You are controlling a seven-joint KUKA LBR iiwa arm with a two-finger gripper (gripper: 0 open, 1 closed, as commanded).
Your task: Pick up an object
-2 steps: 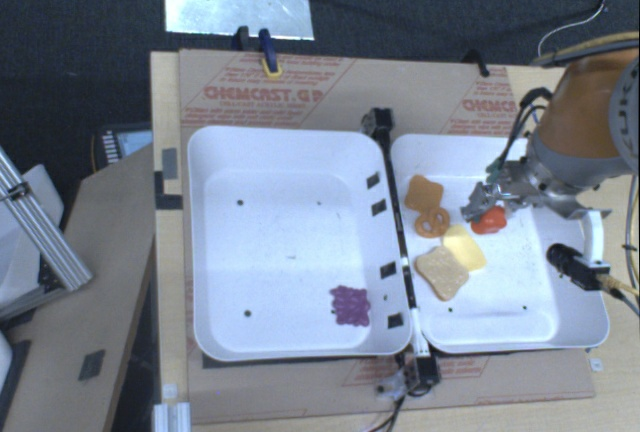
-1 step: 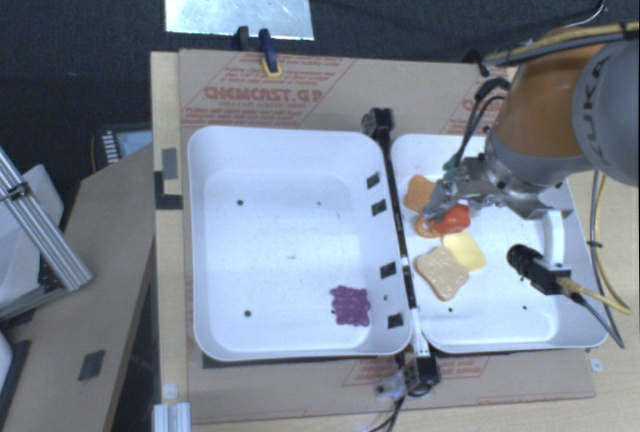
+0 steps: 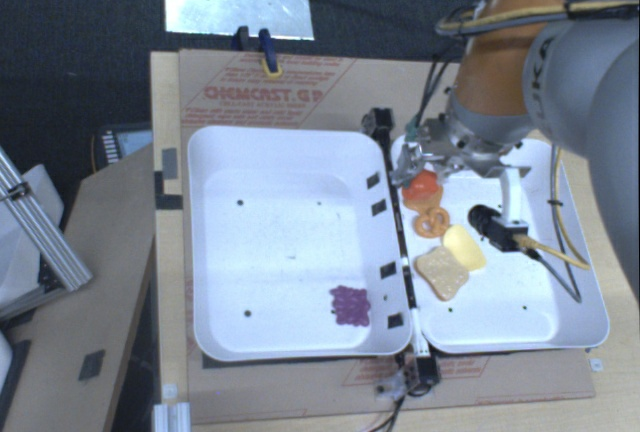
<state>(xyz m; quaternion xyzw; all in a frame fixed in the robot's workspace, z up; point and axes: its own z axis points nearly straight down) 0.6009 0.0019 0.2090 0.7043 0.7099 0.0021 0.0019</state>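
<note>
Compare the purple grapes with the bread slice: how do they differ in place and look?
The purple grapes lie alone in the left bin; the bread slice lies in the right bin, against a yellow piece. The grapes are dark and knobbly, the bread pale and flat. Both lie apart from the gripper.

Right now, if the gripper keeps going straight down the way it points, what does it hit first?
Most likely the red-orange rounded toy piece in the right white bin, directly beneath the gripper. Depth is unclear from this slanted view, so it could just graze it.
</note>
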